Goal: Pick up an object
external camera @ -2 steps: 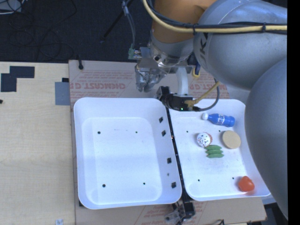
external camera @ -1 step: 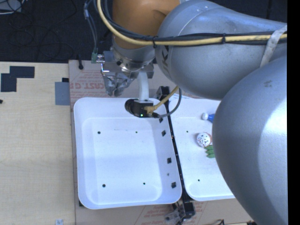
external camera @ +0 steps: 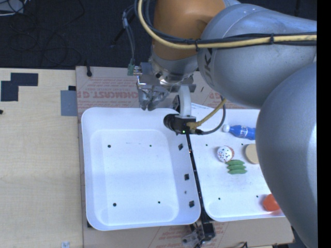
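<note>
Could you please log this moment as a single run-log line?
gripper: over left bin far rim | holding: nothing seen | right bin: bottle, ball, green piece

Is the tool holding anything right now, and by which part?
Nothing shows between the fingers of the tool, which hangs at the left bin's far rim.

Red block letters run along the cardboard sheet (external camera: pixel 111 89) under the bins, at the desk's far edge. They appear mirrored or upside down and cannot be read reliably. More faint red print near the front edge is illegible.
</note>
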Available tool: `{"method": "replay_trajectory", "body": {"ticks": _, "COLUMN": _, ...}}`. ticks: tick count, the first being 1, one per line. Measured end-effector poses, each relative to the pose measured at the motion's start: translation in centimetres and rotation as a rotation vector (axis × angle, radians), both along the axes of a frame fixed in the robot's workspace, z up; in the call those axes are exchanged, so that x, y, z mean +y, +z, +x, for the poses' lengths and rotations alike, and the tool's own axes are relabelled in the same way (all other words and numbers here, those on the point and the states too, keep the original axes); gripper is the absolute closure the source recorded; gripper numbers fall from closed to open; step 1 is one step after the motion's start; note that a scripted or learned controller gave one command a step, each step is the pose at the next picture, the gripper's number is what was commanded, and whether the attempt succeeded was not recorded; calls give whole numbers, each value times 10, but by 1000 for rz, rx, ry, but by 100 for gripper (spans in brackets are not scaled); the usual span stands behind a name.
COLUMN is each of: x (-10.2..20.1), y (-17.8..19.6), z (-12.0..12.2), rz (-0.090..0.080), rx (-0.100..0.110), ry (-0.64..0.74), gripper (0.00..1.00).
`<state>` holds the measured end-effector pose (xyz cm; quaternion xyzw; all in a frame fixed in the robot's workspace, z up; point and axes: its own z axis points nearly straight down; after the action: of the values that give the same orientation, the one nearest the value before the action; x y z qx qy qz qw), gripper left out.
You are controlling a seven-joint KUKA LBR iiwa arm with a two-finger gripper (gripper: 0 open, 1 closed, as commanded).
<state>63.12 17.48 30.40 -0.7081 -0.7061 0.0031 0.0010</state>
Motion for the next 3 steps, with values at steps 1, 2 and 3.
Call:
{"method": "replay_trajectory", "body": {"ticks": 1, "x": 72, "y": -11, "z": 13, "rz": 4, "rx": -4, "ry": 9, "gripper": 100}}
{"method": "replay_trajectory", "body": {"ticks": 2, "x": 23, "y": -78, "z": -11, "rz": -2, "rx": 6, "ry": 0, "gripper": 100}}
{"method": "replay_trajectory", "body": {"ticks": 3, "x": 71, "y": -54, "z": -21, "rz": 4, "rx": -4, "ry": 7, "gripper": 100}}
